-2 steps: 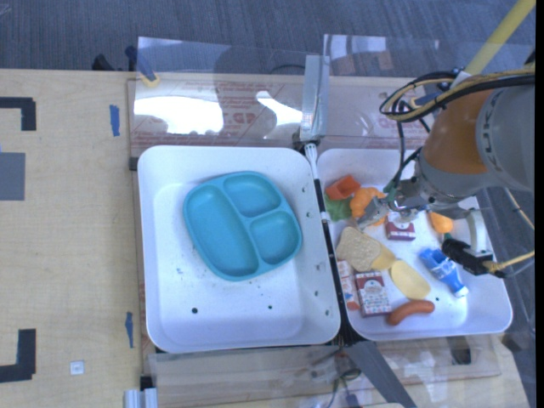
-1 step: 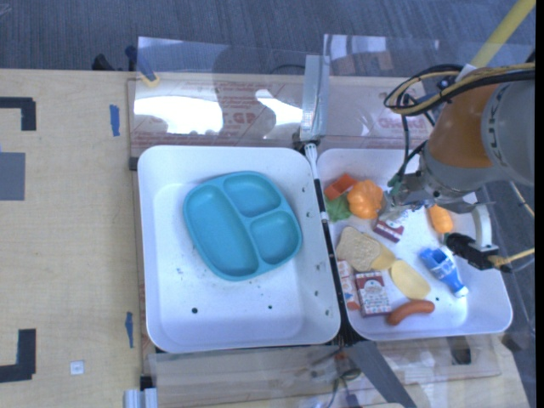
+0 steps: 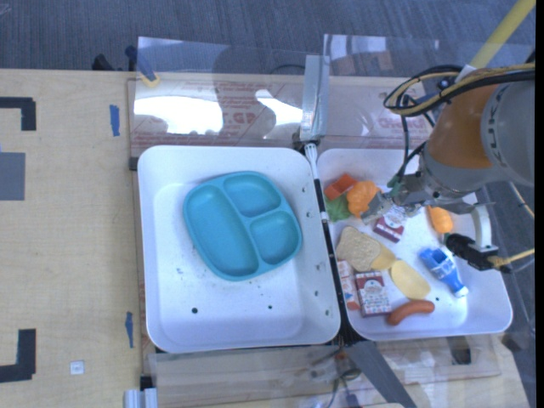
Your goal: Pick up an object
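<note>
While hovering low over right bin [image 3: 497, 308], gripper [image 3: 398, 195] near orange toy [image 3: 362, 195] and small red-white packet [image 3: 389, 226]; grip state impossible to tell. Nothing visibly lifted; pick seemingly left.

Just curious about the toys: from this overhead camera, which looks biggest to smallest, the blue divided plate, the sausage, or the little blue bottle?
1. Blue divided plate, clearly largest.
2. Sausage and blue bottle: look alike in size, too close to rank.
</note>
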{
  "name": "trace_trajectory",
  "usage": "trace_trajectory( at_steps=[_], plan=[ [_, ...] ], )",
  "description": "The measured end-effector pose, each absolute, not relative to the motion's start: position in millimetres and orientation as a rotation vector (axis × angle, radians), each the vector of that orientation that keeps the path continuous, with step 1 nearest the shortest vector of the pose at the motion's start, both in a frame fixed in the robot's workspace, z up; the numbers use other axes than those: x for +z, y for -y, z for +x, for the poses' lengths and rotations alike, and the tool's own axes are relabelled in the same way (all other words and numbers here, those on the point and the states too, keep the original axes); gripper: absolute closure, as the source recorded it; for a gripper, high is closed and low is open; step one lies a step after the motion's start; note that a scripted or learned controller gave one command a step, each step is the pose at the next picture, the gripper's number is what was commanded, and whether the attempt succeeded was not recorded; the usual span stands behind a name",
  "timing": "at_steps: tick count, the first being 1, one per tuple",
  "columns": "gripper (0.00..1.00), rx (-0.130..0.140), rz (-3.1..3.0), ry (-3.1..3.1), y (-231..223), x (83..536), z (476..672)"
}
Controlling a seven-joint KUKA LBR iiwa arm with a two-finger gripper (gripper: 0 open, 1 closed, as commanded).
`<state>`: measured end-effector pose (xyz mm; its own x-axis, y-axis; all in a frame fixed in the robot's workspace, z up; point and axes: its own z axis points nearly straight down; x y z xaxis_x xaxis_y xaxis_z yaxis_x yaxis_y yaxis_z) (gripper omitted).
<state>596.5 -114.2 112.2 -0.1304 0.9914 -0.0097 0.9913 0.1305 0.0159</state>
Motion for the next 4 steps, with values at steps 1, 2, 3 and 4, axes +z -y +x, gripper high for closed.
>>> trace_trajectory(
  at_steps=[1,2,3,4],
  plan=[
    [0.0,-0.009,2.188,-2.27,117.6,85.9,654.5],
    [1.0,-0.021,2.187,-2.276,118.0,95.9,652.8],
    [1.0,0.014,2.063,-2.362,15.9,190.1,669.3],
    [1.0,0.003,2.067,-2.36,19.3,195.8,667.7]
  ],
)
